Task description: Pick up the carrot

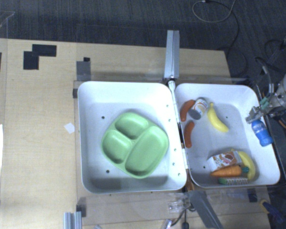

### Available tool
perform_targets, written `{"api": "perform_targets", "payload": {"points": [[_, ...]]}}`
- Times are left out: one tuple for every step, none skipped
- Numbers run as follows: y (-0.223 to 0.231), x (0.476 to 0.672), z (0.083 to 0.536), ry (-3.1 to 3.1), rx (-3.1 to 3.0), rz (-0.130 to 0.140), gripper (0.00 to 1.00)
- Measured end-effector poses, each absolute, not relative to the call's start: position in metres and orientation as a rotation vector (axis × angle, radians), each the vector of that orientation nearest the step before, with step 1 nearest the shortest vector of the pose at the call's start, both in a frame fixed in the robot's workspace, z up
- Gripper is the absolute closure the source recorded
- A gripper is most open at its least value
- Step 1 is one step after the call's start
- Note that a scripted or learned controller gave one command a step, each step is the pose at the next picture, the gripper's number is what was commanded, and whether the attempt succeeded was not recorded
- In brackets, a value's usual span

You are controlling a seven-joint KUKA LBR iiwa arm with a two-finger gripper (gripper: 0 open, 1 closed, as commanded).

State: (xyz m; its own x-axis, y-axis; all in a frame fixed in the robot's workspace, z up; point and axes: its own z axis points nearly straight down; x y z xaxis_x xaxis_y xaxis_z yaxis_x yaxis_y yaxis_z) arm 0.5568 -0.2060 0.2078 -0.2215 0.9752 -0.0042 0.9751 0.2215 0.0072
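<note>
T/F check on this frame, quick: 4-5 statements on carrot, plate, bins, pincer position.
1. The carrot lies in the right bin. True.
2. The green plate sits in the right bin. False: it is in the left bin.
3. The pincer is over the carrot. False: it is at the right bin's far right edge, apart from the carrot.
4. A banana lies in the right bin. True.
5. The carrot rests on the plate. False: it lies near the right bin's front edge.

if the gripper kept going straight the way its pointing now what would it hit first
Likely the blue bottle: the gripper sits above the right bin's far-right rim, pointing roughly down, with the bottle just below. Depth is unclear.
</note>
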Motion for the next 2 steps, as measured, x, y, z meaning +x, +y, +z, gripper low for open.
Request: {"api": "perform_targets", "payload": {"points": [[-0.205, 0.559, 0.220, 2.447, 1.948, 0.009, 1.00], [-0.205, 0.561, 0.231, 2.446, 1.940, 0.013, 1.00]]}}
